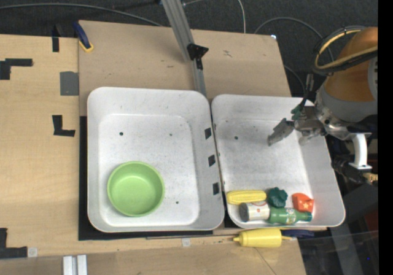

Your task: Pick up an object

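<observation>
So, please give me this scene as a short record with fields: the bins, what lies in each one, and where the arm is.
left bin: green bowl, near corner
right bin: corn cob, white can, green bottle, dark green piece, orange piece, all crowded along the near wall
outside the bins: yellow bottle, on the bench beside the right bin
gripper: above the right bin's far half, apart from the objects

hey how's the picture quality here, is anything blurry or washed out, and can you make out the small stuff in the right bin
In the camera view, lighting is even and soft; the left bin and right bin look bright, but their speckles still show. The green bowl is crisp. The cluster of small items at the right bin's near edge is low-resolution, so labels are unreadable. The gripper looks slightly soft.
</observation>
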Motion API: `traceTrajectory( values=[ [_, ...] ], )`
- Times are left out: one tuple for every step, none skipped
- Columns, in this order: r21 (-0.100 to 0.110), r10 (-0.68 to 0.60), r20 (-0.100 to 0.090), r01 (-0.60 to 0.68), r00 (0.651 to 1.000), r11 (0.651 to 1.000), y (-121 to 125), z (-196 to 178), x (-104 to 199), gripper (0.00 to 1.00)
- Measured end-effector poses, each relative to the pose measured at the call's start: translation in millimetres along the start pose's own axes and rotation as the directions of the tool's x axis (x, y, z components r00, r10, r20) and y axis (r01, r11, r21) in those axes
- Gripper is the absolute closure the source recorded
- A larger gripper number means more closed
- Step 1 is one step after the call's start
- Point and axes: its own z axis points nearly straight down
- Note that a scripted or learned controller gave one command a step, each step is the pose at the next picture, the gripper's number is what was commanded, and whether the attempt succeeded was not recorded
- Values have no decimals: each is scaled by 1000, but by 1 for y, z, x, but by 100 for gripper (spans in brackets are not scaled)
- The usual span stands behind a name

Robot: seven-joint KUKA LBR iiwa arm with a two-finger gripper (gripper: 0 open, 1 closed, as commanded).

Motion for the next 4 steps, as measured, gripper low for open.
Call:
traceTrajectory(
  values=[
    [0,0,0,0,1000,1000,0,0,0,0],
    [7,1,0,-1,1000,1000,-2,65,0,0],
    [-2,1,2,-1,1000,1000,-1,107,0,0],
    [-1,0,1,0,1000,1000,-1,97,1,100]
  ],
)
